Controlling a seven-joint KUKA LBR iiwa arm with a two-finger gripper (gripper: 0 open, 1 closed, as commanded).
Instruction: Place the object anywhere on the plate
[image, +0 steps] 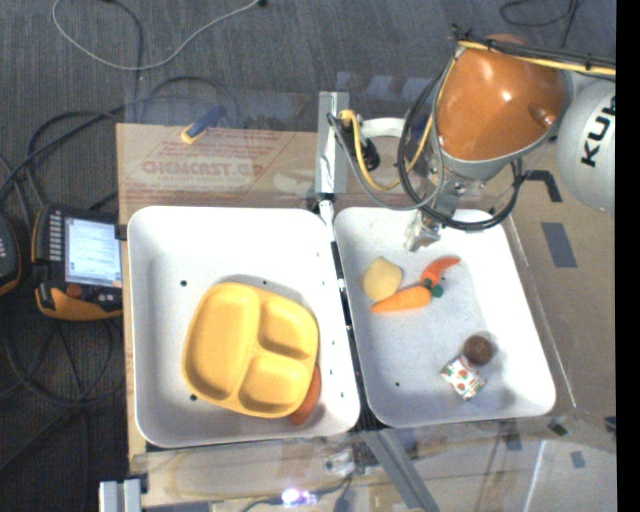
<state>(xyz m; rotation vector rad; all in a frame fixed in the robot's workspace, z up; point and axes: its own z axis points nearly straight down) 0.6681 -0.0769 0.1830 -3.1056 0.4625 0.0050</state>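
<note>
1. We see a grey carpeted floor filling the frame from 9 o'clock round to 12 o'clock.
2. Black and pale cables loop over that floor toward 11 o'clock.
3. At 9 o'clock a handheld pendant with a lit screen and orange trim lies on the floor.
4. A brown cardboard sheet with faded red lettering covers the desk at 11 o'clock.
5. On its upper edge rests a small blue and yellow tool.
6. The light is even, with soft shadows.

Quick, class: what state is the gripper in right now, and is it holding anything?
Gripper: over the right bin, above the potato; open or shut cannot be told, and nothing is seen held in it.
</note>
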